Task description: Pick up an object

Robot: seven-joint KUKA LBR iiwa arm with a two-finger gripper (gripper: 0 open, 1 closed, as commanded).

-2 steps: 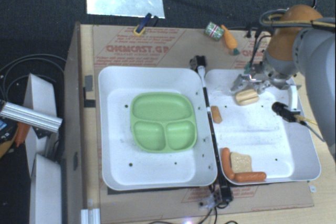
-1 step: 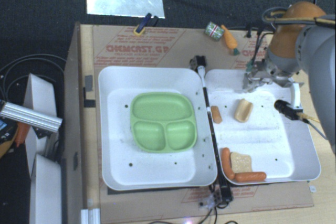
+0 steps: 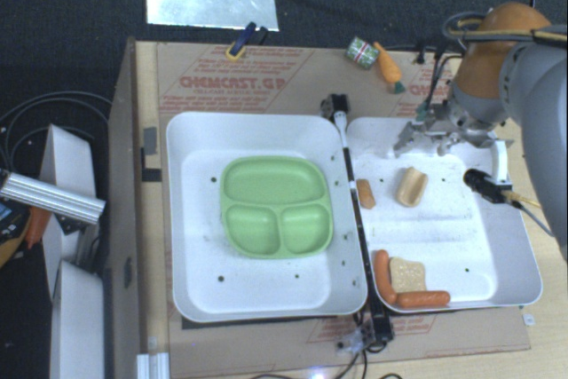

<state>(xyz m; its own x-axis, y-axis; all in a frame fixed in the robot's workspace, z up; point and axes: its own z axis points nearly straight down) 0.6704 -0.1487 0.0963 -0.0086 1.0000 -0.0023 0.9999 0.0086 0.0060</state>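
Fingers of the grey two-finger gripper point(image 3: 426, 136) are seen spread wide over the far part of the right shallow white bin point(image 3: 515, 253), holding nothing. Just near of it, a tan bread-like roll point(image 3: 411, 187) is lying on the bin floor, apart from the fingers.

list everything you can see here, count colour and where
bins: 2, white, side by side on the bench
divided plate: 1, green, left bin
bread roll: 1, tan, right bin middle
small sausage piece: 1, orange-brown, right bin left edge
sausages: 2, orange-red, right bin front
toast slice: 1, beige, between those sausages
toy carrot: 1, orange, behind the bins
can: 1, green, beside the carrot
arm: 1, grey and orange, right
pincer: 1, metal, over right bin's back
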